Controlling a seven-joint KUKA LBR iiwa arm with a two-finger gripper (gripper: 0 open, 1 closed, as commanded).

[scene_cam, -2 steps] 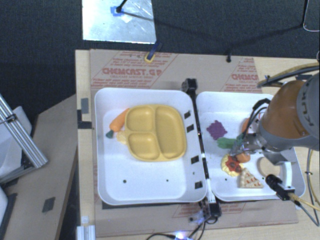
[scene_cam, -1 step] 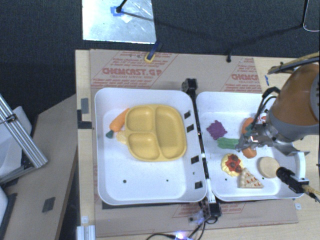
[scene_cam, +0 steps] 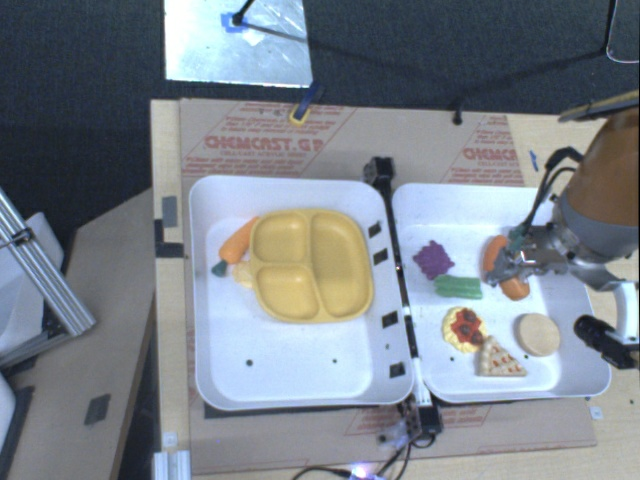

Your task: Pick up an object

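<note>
Both bins, left [scene_cam: 215, 368] and right [scene_cam: 575, 373], appear to be smooth white plastic with a slight sheen. The yellow divided plate [scene_cam: 305, 266] looks like moulded plastic, semi-gloss. The carrot [scene_cam: 237, 240], purple grapes [scene_cam: 432, 259], green piece [scene_cam: 458, 287], orange item [scene_cam: 495, 253], pizza slice [scene_cam: 498, 360], round beige piece [scene_cam: 538, 334] and red-and-yellow piece [scene_cam: 464, 328] look like matt toy plastic. The bench sheet [scene_cam: 265, 138] is matt brown masking paper printed in red. The square plate [scene_cam: 237, 28] beyond the bench is dull, scuffed metal. The floor [scene_cam: 70, 88] looks like dark rough carpet. The gripper [scene_cam: 512, 265] shows grey metal parts.
</note>
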